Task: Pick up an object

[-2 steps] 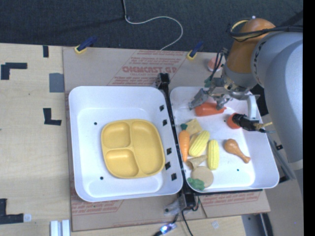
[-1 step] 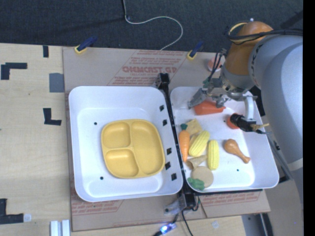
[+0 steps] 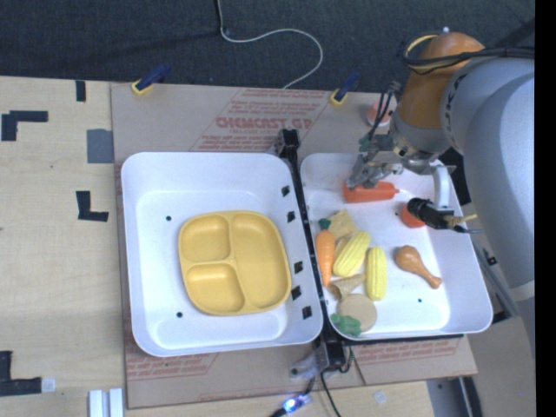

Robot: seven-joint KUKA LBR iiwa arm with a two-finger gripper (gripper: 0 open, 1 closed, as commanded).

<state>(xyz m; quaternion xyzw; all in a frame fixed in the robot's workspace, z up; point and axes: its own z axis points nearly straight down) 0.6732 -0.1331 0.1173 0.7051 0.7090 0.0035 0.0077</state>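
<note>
Fixed overhead cam, slanted, both bins [image 3: 139, 259]

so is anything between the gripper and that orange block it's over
Nothing visible is. The gripper sits right at the orange block in the far part of the right bin, seemingly touching its top. The corn cobs and carrot lie nearer the camera, apart from it.

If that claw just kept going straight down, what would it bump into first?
Most likely the orange-red block in the right bin: the gripper sits right over it, pointing down. Whether it already touches is unclear.
</note>
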